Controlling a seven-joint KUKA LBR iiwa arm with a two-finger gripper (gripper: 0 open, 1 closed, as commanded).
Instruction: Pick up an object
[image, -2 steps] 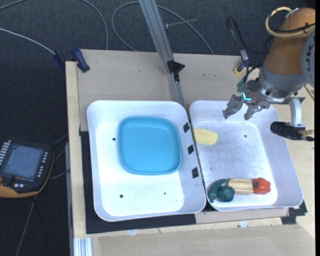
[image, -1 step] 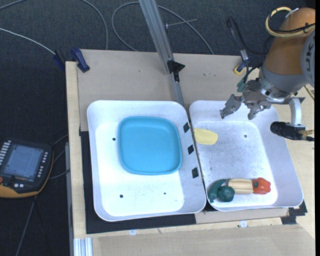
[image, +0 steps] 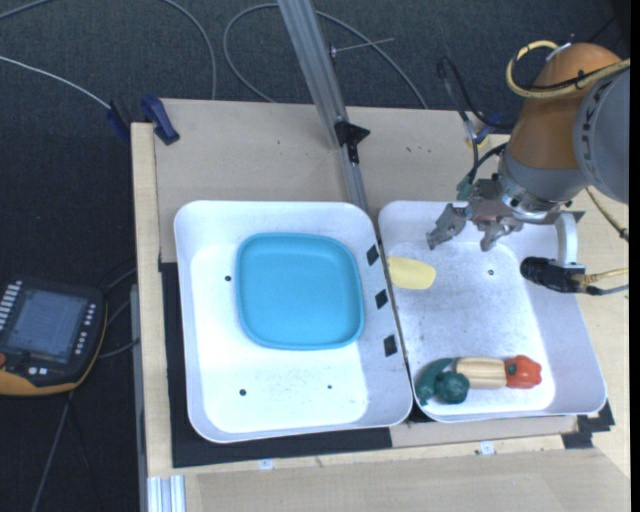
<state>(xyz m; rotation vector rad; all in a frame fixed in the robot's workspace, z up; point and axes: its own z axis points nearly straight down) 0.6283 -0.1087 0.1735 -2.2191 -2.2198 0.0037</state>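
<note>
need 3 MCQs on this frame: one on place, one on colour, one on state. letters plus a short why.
1. Where does the blue plate lie?
A. left bin
B. right bin
C. on the bench outside the bins

2. What colour is the small piece by the right bin's left wall?
A. red
B. pale yellow
C. black

3. How is the gripper?
A. shut on the plate
B. open, holding nothing
C. shut on the yellow piece

Key: 1 A, it sits inside the left bin; 2 B, it looks pale yellow; 3 B, fingers spread apart above the bin floor.

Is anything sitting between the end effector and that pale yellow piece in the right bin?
Nothing visible. The end effector hangs over the right white bin's far end, and bare bin floor separates it from the pale yellow rounded piece.
</note>
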